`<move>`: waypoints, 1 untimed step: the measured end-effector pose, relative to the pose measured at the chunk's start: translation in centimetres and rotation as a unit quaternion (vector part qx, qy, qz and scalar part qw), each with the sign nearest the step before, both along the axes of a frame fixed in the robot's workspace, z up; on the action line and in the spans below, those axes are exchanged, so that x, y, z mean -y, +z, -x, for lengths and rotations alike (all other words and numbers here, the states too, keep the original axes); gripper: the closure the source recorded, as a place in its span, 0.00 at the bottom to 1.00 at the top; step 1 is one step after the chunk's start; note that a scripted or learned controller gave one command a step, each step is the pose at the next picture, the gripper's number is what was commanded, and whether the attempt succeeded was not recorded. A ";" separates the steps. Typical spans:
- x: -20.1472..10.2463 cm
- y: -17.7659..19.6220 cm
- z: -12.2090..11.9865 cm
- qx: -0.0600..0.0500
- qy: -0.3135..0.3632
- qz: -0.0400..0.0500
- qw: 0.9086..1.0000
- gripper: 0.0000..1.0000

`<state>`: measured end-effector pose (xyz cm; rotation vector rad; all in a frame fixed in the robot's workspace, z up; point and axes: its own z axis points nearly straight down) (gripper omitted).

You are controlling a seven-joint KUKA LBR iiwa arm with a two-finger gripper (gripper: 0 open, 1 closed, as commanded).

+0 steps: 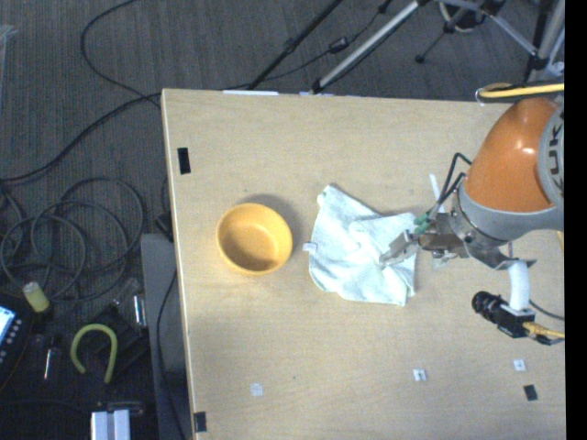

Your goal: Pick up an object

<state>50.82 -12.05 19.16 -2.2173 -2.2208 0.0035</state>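
Note:
A crumpled white cloth [358,250] lies near the middle of the light wooden tabletop [303,365]. To its left a yellow bowl [255,236] stands upright, a small gap apart from the cloth. The grey arm with its orange band [514,159] comes in from the right. My gripper [404,247] sits low at the cloth's right edge, over or touching the fabric there. The cloth lies flat on the table, not lifted.
A black connector with a yellow cable [503,312] hangs below the wrist at the right. Small tags [419,374] dot the table's front, and a black mark [183,160] sits near its left edge. Cables and tools [92,346] lie on the floor to the left.

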 end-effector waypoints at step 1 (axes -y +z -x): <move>-0.9 -7.8 -4.9 0.000 0.102 -0.001 0.995 0.00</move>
